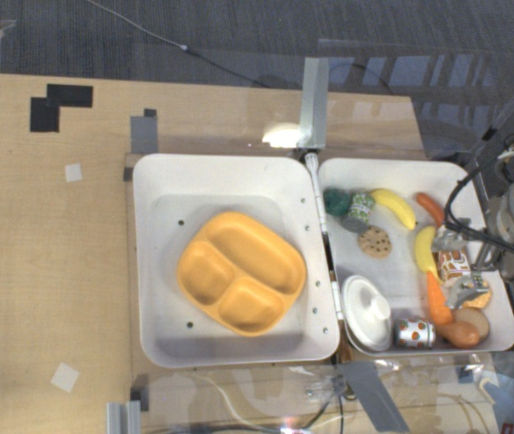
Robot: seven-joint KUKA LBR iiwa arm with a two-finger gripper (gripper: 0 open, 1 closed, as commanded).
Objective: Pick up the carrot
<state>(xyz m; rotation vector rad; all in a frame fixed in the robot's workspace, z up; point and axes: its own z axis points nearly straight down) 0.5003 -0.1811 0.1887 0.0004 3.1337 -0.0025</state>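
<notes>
Carrot (436, 300) is lying just left of and slightly below the claw (470, 283), wedged between a small carton (453, 265) and a brown potato (461, 333), so, fingers' spread being impossible to tell, the claw is needing to straddle its narrow width, avoiding both neighbours.
</notes>
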